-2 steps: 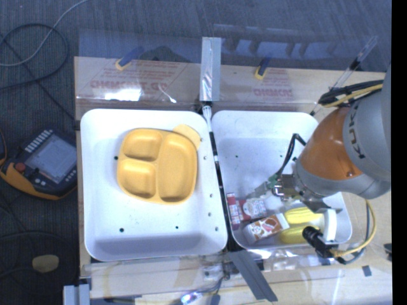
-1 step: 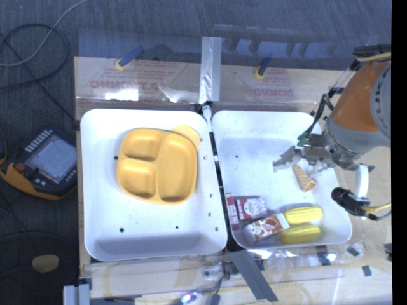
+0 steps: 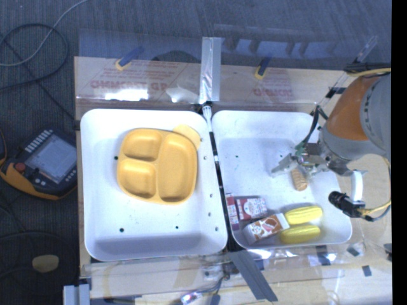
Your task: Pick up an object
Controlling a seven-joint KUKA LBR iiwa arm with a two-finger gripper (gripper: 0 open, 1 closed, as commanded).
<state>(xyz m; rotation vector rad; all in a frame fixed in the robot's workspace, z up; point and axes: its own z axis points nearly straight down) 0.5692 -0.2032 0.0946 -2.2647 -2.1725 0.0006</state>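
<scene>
My gripper [image 3: 299, 166] is low over the right bin [image 3: 254, 129], near its right side, with the grey and orange arm coming in from the right. Its fingers [image 3: 280, 166] are spread open, and nothing is clamped between them. A small tan cork-like piece [image 3: 299, 182] lies on the bin floor just below the fingertips. Two yellow corn-shaped pieces [image 3: 304, 215] [image 3: 299, 234] lie near the bin's front right. Beside them are a dark red carton [image 3: 249, 206] and a red and white packet [image 3: 267, 226].
The left bin [image 3: 102, 234] holds a yellow divided plate [image 3: 158, 164] with a small yellow piece [image 3: 186, 133] behind it. A ridge [image 3: 216, 170] separates the bins. A handheld pendant [image 3: 43, 164] and cables lie on the floor at left.
</scene>
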